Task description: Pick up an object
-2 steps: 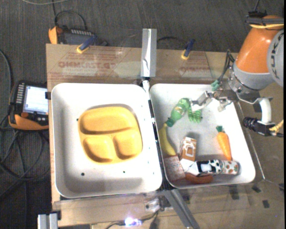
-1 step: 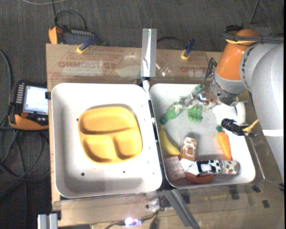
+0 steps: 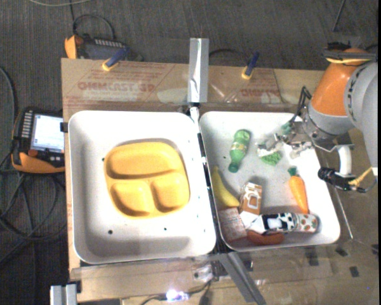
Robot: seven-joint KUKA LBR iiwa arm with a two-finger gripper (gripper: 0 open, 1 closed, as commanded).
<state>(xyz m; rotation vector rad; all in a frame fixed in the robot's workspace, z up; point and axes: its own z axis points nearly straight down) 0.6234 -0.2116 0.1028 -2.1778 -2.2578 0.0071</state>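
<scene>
Jaws of the gripper are recorded low in the right bin, but their state cannot be told from this view. A small green piece lies just beneath them, a green bottle to their left, a carrot below. No object is seen lifted; the pick is judged outstanding.

Left bin: white plastic, smooth, slight sheen. Right bin: same. Yellow tray: moulded plastic, matt. Green bottle: glossy plastic. Carrot and banana: smooth plastic look. Bench board: bare brown fibreboard, matt. Floor: dark, rough carpet.
</scene>
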